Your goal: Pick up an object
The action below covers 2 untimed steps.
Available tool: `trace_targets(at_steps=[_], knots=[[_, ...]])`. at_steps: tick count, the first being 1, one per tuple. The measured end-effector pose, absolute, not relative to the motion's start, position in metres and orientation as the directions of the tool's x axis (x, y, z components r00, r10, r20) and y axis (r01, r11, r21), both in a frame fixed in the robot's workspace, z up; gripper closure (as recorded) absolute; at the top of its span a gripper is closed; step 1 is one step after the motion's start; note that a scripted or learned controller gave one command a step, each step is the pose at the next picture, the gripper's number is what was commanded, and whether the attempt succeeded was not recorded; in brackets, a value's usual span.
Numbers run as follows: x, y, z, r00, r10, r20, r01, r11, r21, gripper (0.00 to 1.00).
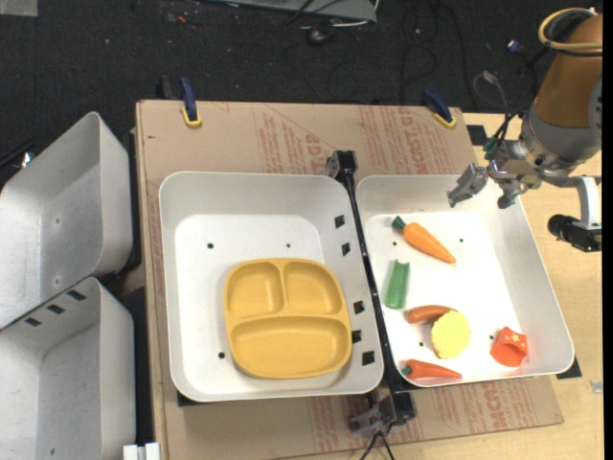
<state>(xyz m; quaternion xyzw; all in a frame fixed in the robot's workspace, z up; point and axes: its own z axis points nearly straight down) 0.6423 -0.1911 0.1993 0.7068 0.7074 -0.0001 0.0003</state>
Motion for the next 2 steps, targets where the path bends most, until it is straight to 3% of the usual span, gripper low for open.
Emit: trace_targets(at_steps=[2], knots=[[0.644, -0.204, 0.093, 0.001, 1.000, 0.000, 1.000, -0.001, -0.004, 0.00]])
